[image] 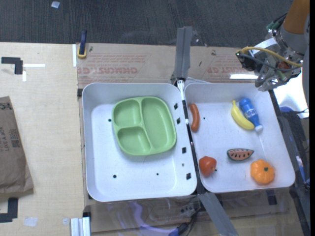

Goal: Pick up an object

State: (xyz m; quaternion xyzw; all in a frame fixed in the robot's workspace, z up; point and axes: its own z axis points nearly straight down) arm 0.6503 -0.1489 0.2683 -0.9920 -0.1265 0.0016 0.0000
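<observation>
Nothing lifted yet: tool [263,80] up at right bin's [216,183] far corner, grip state impossible to tell, with banana [240,116], bottle [249,112], pumpkin [262,172] all lying untouched.

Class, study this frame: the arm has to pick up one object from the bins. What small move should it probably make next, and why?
Probably lower and shift the gripper toward the banana and blue bottle. The gripper sits above the right bin's far corner, holding nothing visible, and those two items lie nearest to it.
</observation>
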